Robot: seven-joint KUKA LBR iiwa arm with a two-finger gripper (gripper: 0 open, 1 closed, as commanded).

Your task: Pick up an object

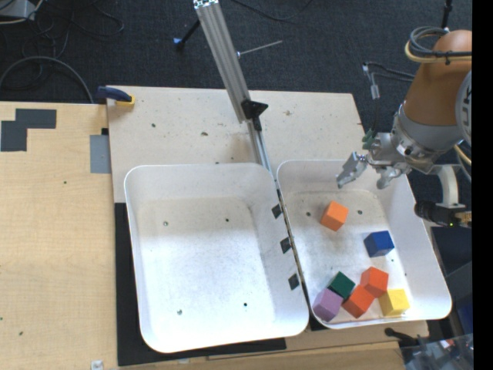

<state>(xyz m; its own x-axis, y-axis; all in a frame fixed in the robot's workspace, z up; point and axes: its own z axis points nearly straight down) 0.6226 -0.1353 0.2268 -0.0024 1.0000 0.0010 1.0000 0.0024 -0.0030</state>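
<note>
We see a pale wooden worktop (pixel 54 230) over dark carpet strewn with cables, bearing two white bins. The left bin (pixel 200 260) adjoins the right bin (pixel 416 230), which holds seven blocks: three orange, one blue, green, purple, yellow. The end effector (pixel 368 174) hovers above that bin's far wall, fingers spread, grasping nothing; the nearest orange block (pixel 334 216) lies just below.

Two white bins, the left bin (pixel 146 206) and right bin (pixel 420 245), look like smooth matt plastic, speckled with dark marks. The bench (pixel 54 206) at left is pale wood, matt. A ribbed metal rail (pixel 223 48) slants from the far side, dully shiny. The coloured cubes (pixel 362 284) look smooth and matt.
</note>
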